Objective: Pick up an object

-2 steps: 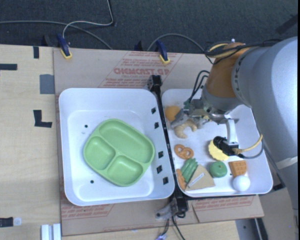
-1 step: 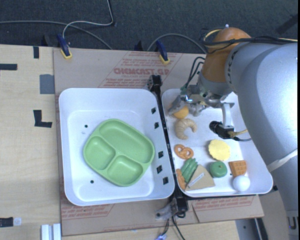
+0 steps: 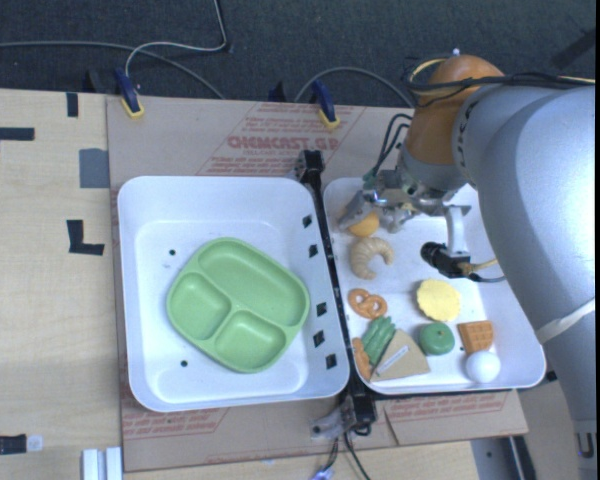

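**Gripper low over the far corner of the food bin**

We start at the left, where the left bin (image 3: 140, 268) holds a green divided plate (image 3: 238, 304) lying flat near its middle. Just past the black divider between the bins, the right bin (image 3: 510, 353) carries the toy food. Along its near left side we see a pretzel (image 3: 366, 302), a green vegetable piece (image 3: 379, 336) and a tan sandwich wedge (image 3: 404, 358). Above the pretzel lies a croissant (image 3: 371, 255), and just beyond it a small orange-yellow piece (image 3: 364, 226).

The gripper (image 3: 385, 200) sits right over that orange-yellow piece, in the bin's far left corner, with the croissant just in front of it. We cannot tell how far apart its tips stand, or whether anything is caught there; the metal parts blur together and cover the piece's far edge.

Further right lie a yellow round (image 3: 437, 299), a green round (image 3: 437, 339), an orange waffle square (image 3: 474, 335) and a white ball (image 3: 482, 367). The grey arm (image 3: 540, 188) overhangs the bin's right edge and hides what lies under it.
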Action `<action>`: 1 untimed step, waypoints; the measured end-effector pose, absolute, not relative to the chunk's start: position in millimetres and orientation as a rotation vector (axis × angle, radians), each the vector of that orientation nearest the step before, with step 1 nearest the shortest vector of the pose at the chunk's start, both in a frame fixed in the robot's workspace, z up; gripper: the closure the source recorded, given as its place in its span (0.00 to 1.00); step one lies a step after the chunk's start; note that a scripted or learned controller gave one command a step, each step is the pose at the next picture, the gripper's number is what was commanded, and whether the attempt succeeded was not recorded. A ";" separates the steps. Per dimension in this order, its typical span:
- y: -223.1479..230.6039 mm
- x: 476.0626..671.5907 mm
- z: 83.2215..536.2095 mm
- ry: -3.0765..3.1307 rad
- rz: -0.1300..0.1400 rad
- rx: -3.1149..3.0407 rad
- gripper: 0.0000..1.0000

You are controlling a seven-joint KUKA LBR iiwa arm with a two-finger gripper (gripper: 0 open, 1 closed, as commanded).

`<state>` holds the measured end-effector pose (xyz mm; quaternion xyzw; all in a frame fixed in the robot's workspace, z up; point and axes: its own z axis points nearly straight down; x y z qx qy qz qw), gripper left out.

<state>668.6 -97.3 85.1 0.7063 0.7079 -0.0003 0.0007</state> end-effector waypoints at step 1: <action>-97.3 668.6 85.0 2.223 -0.001 2.218 0.00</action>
